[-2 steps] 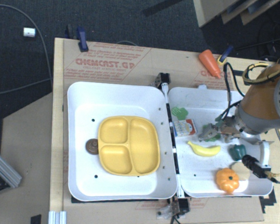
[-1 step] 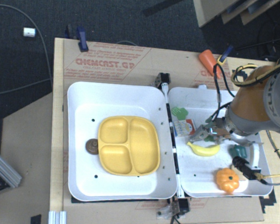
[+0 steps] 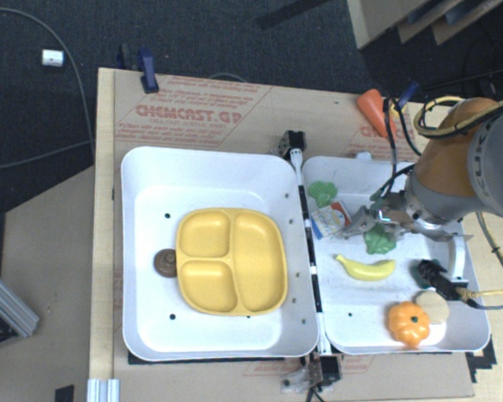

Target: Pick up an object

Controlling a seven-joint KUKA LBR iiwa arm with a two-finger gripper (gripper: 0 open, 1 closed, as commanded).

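My gripper point(image 3: 368, 222) hangs low over the upper middle of the right bin point(image 3: 345, 333), reaching in from the right. A green leafy toy point(image 3: 380, 242) lies right against its lower right side; whether it is held I cannot tell. A yellow banana point(image 3: 366, 267) lies just below that. Another green broccoli-like piece point(image 3: 322, 193) sits at the bin's upper left. Beside it lies a small clear packet with red and blue marks point(image 3: 330, 218). An orange pumpkin point(image 3: 408, 324) and a beige round piece point(image 3: 434, 305) rest at the lower right.
The left bin point(image 3: 138, 317) holds a yellow divided plate point(image 3: 229, 260), with a small brown disc point(image 3: 165, 262) at its left edge. A black divider clip point(image 3: 293, 144) sits between the bins at the top. An orange object point(image 3: 371, 108) lies on the bench behind the right bin.
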